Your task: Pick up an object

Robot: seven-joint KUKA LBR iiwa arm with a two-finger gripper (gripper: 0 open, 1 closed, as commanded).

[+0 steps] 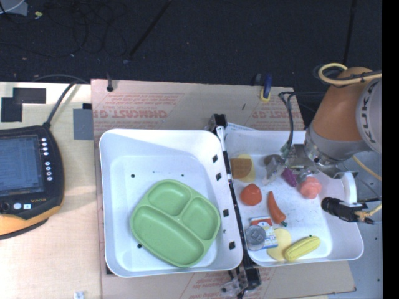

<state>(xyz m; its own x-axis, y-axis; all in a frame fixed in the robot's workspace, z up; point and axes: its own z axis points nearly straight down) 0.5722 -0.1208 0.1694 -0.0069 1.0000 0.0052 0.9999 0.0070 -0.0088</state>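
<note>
A: Objects for picking are seen in the right bin (349, 245). Largest first?

B: Left bin (118, 167) is occupied by a green divided plate (176, 223), lying flat. Right bin is reached into by the grey arm (340, 120) from the right.

A: Gripper?

B: Gripper (282, 165) is lowered over the upper middle of the right bin. Finger opening can't be told; the tips are blurred into the clutter. A purple piece (290, 177) is seen just beside it, a pink ball (310, 187) next to that.

A: The rest, by size.

B: Yellow corn (302, 247) is laid near the front edge. A tan block (241, 166) is placed by the divider, a red tomato (251, 194) just below it. An orange carrot (276, 208) is set at a slant in the middle. A round metal can (255, 235) is noted at the front left, touching a small printed packet (267, 226).
</note>
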